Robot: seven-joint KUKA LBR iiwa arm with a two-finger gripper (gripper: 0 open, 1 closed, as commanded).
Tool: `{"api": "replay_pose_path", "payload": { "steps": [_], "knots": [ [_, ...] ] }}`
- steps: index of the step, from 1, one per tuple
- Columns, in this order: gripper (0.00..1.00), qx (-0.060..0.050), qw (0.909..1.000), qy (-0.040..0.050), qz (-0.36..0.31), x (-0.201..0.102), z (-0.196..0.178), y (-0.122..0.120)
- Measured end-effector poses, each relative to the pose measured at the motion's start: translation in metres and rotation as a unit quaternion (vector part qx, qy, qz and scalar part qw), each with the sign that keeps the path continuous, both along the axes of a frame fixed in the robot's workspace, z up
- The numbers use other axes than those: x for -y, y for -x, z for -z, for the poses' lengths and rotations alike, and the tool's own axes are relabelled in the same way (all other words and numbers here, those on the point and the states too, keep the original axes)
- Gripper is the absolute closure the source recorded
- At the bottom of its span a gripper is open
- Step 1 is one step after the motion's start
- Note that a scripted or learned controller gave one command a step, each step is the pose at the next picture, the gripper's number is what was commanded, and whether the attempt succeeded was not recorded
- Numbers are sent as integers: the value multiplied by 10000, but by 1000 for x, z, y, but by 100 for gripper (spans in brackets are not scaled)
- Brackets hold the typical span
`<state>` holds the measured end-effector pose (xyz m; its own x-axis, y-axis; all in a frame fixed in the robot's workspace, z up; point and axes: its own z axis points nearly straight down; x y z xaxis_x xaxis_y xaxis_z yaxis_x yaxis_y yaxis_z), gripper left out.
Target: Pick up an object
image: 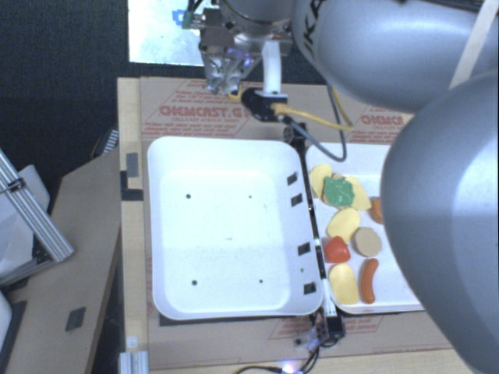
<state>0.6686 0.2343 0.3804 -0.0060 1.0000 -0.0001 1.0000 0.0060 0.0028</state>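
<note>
Toy foods (347, 232) crowd the right bin (394, 301); jaws apparently above bench.
</note>
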Motion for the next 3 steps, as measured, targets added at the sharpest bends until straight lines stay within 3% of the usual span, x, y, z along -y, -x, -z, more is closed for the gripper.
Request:
{"api": "replay_pose_path", "payload": {
  "steps": [3],
  "knots": [
    [100,-1,10000,1,3,0,-7,0]
  ]
}}
